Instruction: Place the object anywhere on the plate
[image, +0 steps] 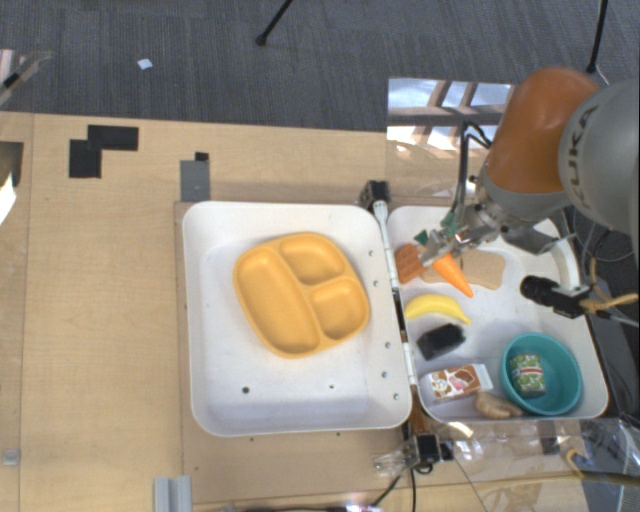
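A yellow plate (300, 295) with three compartments lies in the left white bin (225, 395), and nothing rests on it. My gripper (443, 245) hangs low over the back left of the right bin (597, 398). An orange carrot (457, 277) sits right under it, its thick end against the gripper and its tip pointing to the front right. Whether the carrot is gripped I cannot tell. The plate is well to the left of the gripper, across the wall between the two bins.
The right bin also holds a brown pastry (408, 263), a toast slice (487, 270), a banana (436, 308), a black block (440, 340), a small printed box (458, 382), a ginger-like lump (494, 405) and a teal bowl (567, 388) with a can (528, 374) in it.
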